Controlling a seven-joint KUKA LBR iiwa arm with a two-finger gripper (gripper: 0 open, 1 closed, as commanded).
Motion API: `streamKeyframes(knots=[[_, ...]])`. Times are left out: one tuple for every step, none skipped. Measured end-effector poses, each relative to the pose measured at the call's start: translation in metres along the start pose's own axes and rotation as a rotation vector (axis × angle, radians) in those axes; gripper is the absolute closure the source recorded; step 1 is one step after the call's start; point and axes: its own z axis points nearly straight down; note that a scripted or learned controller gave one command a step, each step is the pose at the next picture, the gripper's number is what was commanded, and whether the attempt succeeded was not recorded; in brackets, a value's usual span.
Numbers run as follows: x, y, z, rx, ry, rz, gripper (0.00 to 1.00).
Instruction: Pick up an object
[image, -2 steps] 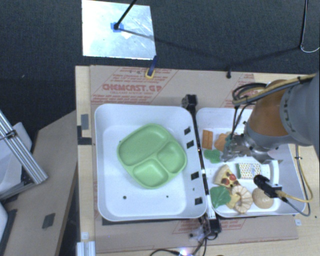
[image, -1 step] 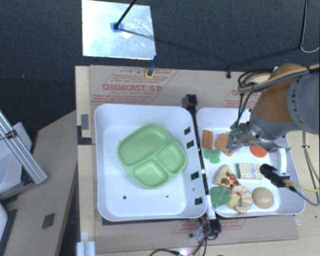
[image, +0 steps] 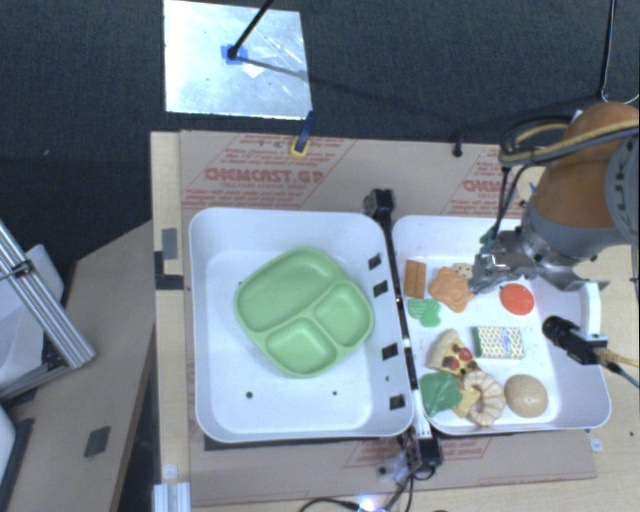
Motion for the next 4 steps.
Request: streamKeyframes(knots=[[0.000,0.001,-0.027,0.002,0.000,-0.001,1.00],[0.052,-0.018,-0.037,0.005,0.003,-0.006,1.00],[0.079,-0.035,-0.023,0.006,0.002,-0.003,1.00],[0.087,-0.029,-0.036,0.004,0.001,-0.003,1.00]])
